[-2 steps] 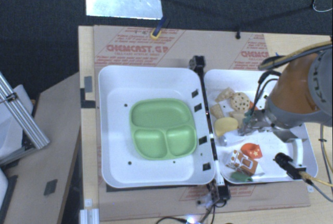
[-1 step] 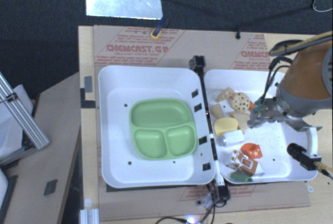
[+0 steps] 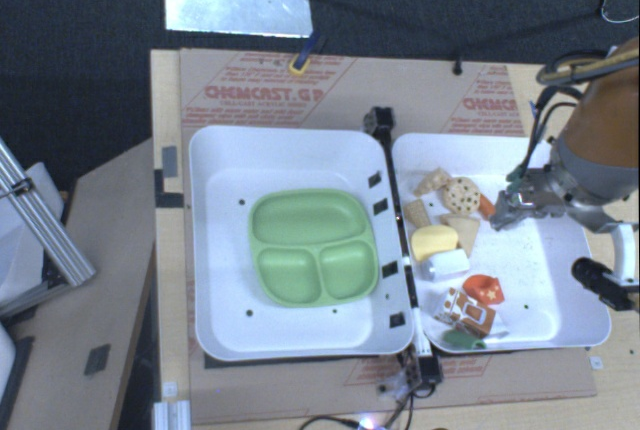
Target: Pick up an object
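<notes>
My gripper [image 3: 507, 215] hangs over the right bin [image 3: 540, 318], just right of a small orange piece [image 3: 486, 206] by the round cookie [image 3: 461, 192]. Whether anything sits between its fingers is not visible. Left of it lie tan bread-like pieces [image 3: 434, 182], a wedge [image 3: 461, 229], a yellow block [image 3: 434, 241] and a white block [image 3: 448, 262]. Nearer the front are a red tomato-like piece [image 3: 484, 289], a brown-and-white packet [image 3: 466, 314] and a green item [image 3: 461, 341].
The left bin [image 3: 220, 248] holds a green three-compartment plate [image 3: 310, 247]. A black-clipped divider [image 3: 395, 228] runs between the bins. A black arm part [image 3: 603, 280] juts over the right bin's right rim.
</notes>
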`<state>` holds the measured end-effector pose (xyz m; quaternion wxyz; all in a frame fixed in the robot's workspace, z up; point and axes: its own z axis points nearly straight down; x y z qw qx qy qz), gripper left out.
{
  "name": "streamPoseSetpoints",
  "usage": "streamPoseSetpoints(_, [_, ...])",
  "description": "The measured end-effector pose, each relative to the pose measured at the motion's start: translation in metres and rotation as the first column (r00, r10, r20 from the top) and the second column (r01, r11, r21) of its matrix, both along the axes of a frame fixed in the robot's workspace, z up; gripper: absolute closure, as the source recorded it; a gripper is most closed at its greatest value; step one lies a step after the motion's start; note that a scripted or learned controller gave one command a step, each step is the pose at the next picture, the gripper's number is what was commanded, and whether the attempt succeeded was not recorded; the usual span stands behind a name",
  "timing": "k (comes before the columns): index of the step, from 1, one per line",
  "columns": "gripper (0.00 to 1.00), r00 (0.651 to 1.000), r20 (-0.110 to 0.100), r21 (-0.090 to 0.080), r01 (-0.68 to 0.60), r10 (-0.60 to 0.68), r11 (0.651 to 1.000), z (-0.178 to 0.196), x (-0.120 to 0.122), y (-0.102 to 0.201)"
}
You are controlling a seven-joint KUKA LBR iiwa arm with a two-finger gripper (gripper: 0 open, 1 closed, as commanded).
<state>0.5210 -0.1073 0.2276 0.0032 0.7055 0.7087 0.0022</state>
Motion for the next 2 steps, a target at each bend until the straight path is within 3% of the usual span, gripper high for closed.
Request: streamPoseSetpoints(2, [1.0, 1.0, -0.004, 0.003, -0.006, 0.006, 1.0, 0.011, 0.022, 0.1])
